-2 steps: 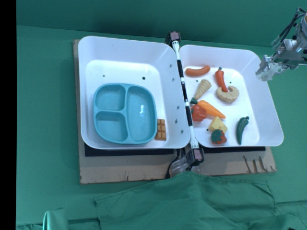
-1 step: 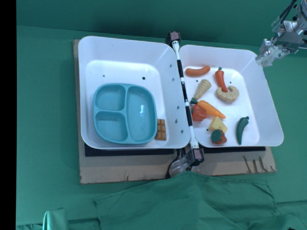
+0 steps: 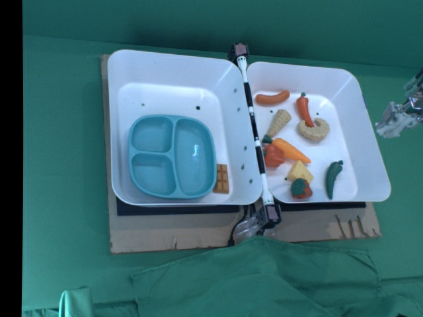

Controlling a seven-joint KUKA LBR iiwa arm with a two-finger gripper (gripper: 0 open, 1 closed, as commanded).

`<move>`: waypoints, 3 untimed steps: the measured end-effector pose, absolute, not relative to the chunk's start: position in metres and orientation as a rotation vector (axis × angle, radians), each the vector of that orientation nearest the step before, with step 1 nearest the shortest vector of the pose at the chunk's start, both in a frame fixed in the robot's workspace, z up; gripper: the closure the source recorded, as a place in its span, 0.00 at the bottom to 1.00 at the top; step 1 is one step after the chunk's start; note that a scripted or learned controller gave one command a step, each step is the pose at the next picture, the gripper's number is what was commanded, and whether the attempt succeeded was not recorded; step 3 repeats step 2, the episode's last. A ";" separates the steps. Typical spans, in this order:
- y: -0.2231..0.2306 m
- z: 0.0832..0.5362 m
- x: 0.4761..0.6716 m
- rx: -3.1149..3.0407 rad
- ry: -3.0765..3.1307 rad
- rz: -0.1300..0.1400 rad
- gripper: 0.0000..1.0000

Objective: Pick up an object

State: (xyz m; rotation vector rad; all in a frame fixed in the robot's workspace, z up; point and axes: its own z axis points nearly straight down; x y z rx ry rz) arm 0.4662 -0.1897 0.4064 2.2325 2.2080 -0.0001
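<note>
White plastic bins sat side by side on the bench: the left bin (image 3: 132, 71) held a teal divided plate (image 3: 172, 156) with a small brown waffle piece (image 3: 221, 178) just beside its right edge, and the right bin (image 3: 350, 91) held scattered toy food. Among these lay a sausage (image 3: 272, 98), carrot (image 3: 291, 150), red chilli (image 3: 304, 108), green pepper (image 3: 333, 176) and strawberry (image 3: 301, 189). Right of that bin's rim, touching nothing, hung the gripper (image 3: 395, 121); whether it was open or closed I could not tell.

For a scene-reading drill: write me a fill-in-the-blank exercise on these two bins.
1. The blue divided plate lies in the ____ bin.
2. The plate has ____ compartments.
3. The green toy pepper lies in the ____ bin.
4. The gripper is outside that bin, past its ____ rim.

Missing words: left; three; right; right
</note>
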 end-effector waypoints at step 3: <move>-0.181 0.384 0.531 2.218 2.214 0.002 0.00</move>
